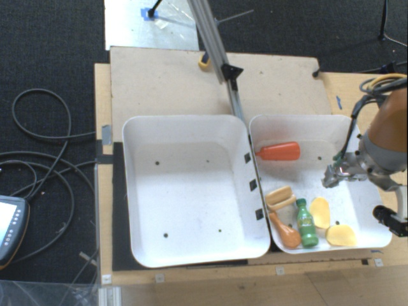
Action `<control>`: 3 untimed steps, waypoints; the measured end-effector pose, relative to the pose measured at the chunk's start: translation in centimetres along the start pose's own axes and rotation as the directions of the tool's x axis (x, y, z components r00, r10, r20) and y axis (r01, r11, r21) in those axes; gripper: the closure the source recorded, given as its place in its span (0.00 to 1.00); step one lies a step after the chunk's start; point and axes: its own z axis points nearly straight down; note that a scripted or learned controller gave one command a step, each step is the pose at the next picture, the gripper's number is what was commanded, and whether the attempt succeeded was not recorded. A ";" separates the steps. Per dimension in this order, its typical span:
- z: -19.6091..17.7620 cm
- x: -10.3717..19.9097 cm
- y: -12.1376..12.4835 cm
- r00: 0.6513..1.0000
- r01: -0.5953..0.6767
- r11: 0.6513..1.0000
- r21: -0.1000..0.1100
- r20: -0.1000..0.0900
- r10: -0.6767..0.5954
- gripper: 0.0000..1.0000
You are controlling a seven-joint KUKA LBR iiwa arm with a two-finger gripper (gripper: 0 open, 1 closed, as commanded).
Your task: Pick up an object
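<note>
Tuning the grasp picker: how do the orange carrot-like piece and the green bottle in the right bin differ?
The orange carrot-like piece is red-orange; the green bottle is green with a paler label. The orange piece lies crosswise near the bin's far side, alone; the bottle lies lengthwise at the near wall, packed between other toy foods. The orange piece looks a bit longer and thicker. Both lie flat in the right bin, apart from the gripper.

Wooden bench [274, 75] carries two shallow white bins side by side: left bin [185, 127], right bin [299, 122]
</note>
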 end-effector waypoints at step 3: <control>-7.7 4.9 2.2 1.000 0.006 1.000 0.002 -0.003 -0.006 1.00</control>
